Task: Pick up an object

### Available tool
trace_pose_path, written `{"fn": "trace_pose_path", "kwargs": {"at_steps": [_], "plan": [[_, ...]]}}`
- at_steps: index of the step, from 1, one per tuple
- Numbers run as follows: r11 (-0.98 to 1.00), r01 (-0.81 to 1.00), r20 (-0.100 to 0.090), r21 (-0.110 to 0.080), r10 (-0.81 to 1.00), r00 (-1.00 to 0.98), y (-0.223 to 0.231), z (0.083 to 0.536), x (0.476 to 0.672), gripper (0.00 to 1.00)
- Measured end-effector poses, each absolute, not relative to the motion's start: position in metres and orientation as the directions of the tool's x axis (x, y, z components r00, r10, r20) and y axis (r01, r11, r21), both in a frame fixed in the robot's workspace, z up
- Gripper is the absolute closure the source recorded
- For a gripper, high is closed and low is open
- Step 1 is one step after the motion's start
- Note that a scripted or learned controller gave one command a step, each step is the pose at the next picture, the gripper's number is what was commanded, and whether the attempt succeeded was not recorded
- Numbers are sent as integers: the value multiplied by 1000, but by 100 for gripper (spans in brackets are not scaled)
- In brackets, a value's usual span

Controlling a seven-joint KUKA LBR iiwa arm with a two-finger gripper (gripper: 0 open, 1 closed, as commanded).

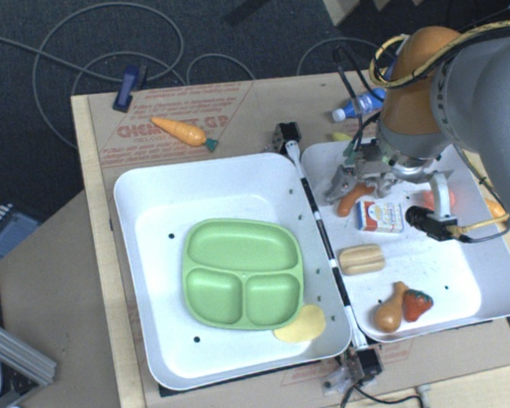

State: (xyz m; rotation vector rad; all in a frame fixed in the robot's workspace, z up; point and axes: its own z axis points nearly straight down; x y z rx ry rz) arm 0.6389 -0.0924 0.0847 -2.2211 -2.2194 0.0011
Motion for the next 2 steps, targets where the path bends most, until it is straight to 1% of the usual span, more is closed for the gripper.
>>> {"fn": "trace_pose_path", "kwargs": {"at_steps": [1, 2], "plan": [[-2, 1000, 0, 0, 1000, 2, -92, 95, 639, 100], [2, 1000, 2, 1, 1000, -2, -29, 186, 588, 100]]}}
